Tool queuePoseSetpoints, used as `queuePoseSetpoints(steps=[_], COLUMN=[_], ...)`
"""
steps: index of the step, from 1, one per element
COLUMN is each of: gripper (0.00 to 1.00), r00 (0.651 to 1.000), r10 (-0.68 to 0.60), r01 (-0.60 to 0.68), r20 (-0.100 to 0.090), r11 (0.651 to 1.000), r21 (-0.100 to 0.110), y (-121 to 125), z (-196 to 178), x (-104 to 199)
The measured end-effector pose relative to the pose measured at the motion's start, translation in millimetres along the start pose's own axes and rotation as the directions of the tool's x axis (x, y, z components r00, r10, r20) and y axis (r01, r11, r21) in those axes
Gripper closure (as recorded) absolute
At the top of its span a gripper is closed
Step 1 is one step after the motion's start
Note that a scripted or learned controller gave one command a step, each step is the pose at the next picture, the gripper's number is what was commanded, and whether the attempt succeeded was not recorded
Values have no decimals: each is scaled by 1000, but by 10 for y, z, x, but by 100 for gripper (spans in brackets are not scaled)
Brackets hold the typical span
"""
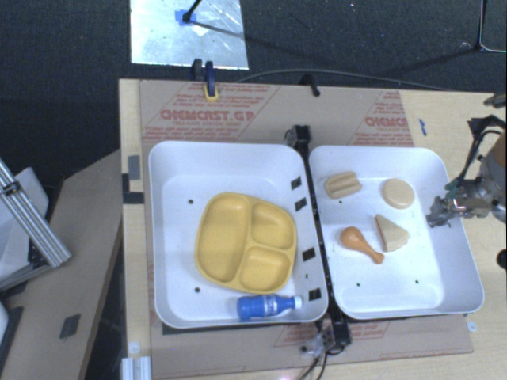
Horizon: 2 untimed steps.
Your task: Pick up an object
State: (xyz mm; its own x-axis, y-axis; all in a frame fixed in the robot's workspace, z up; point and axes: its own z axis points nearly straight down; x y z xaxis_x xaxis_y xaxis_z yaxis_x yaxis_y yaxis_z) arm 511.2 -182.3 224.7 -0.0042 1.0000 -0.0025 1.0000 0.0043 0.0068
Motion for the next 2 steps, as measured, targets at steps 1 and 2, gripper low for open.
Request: queuePoseSetpoints(steps=[1, 2], gripper=[100, 100], r00=[1000, 1000], r10=[0, -4], r01=[0, 4], r20=[1, -3], r11=[1000, 1000], r21=[-2, 5], y=[8, 19], z=[-644, -505], x=[-35, 476])
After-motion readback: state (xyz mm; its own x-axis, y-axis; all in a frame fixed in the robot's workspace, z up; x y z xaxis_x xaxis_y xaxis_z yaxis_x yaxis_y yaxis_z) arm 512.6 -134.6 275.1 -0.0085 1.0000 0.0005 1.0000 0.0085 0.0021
